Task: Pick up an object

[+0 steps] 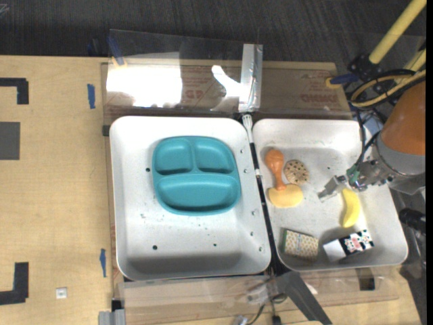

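The grey arm with its orange band [408,124] reaches in from the right over the right-hand shallow white bin [318,135], and its two-finger gripper [336,187] hangs low above the bin floor near the middle of the right half. Whether the fingers stand wide or narrow cannot be told from this slant; nothing is seen between them. Just beside the fingers, on the side toward the camera and slightly right, lies a small yellow banana-shaped toy [350,208], close to the fingertips but not visibly clasped. Farther toward the camera from the fingers sits a small white carton with black spots [349,244], and to its left a flat olive-tan patterned packet [300,244]. To the left of the fingers, well apart, lie a round speckled cookie-like disc [295,172], an orange drumstick-shaped toy [275,165] and a yellow pear-shaped lump [285,196], the last two touching. Beyond these, still farther left of the fingers, the left-hand shallow white bin [128,181] holds a teal plastic plate with three compartments [196,175], lying flat near its centre.
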Motion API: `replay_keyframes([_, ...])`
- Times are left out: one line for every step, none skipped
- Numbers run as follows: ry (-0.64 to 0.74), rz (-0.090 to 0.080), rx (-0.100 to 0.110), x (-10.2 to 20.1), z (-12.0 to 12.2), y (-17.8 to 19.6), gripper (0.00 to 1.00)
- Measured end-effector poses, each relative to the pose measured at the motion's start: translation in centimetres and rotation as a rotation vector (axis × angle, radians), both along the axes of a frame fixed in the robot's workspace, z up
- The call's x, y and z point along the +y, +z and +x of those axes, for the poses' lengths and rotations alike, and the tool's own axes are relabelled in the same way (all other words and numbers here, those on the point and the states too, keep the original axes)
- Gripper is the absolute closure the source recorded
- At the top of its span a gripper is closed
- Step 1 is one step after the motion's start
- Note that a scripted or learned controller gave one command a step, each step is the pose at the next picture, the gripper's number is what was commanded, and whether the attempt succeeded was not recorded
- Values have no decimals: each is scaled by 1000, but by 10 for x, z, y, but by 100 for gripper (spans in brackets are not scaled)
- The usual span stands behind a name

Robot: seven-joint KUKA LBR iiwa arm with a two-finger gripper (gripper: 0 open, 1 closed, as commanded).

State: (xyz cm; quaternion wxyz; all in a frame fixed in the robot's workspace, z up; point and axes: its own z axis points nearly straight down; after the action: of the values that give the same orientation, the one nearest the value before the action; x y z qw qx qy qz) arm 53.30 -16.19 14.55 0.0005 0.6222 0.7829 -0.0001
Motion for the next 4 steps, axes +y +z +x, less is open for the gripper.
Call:
replay_keyframes([318,1,-6,-25,-38,-58,0])
replay_keyframes([299,-2,-8,14,-51,-57,0])
replay_keyframes([149,1,-6,64,1,24,0])
replay_keyframes([446,-1,-3,64,76,-31,0])
